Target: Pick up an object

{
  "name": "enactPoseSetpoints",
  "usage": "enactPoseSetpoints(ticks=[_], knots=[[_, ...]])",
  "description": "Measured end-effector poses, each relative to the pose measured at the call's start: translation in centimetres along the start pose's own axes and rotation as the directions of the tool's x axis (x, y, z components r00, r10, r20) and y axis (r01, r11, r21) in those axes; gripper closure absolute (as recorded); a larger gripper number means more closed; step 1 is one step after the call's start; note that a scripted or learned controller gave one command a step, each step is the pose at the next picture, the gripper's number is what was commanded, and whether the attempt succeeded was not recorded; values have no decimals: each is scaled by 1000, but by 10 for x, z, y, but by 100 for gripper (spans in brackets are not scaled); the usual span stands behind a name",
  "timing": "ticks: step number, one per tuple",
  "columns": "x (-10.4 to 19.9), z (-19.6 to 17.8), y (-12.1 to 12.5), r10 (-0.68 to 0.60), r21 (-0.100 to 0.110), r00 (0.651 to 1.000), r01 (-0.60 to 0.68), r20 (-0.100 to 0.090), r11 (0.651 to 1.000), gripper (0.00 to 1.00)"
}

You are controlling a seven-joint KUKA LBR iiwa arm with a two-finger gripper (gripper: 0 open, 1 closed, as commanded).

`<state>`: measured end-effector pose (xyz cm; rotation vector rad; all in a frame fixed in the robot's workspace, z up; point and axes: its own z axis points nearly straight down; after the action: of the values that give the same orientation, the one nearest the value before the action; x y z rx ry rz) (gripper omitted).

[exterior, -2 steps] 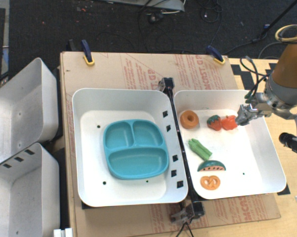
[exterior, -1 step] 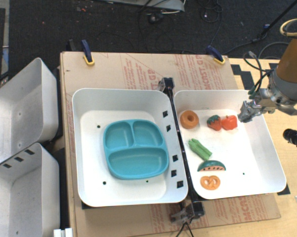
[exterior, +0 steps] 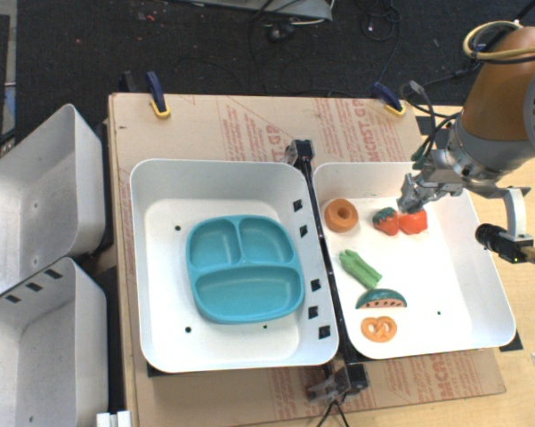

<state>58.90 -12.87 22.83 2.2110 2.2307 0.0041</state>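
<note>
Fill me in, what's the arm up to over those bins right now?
The grey arm's gripper is down in the right white bin, right over a red-orange toy with a green end. Nearby lie a brown doughnut, a green pod, a watermelon slice and a pretzel. The left bin holds a teal divided plate.

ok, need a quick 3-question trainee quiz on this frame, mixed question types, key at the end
1. True or false: the teal divided plate lies in the same bin as the toy donut.
2. The gripper is nearest which toy? A) pretzel B) red toy C) watermelon slice
3. Fill in: the green toy lies between the donut and the ____ slice.

Key: 1 false, they lie in different bins. 2 B. 3 watermelon.
</note>
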Motion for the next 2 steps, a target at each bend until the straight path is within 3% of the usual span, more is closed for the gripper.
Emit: enactPoseSetpoints(ticks=[2], knots=[[110,-3,19,1,3,1000,-1,0,1000,100]])
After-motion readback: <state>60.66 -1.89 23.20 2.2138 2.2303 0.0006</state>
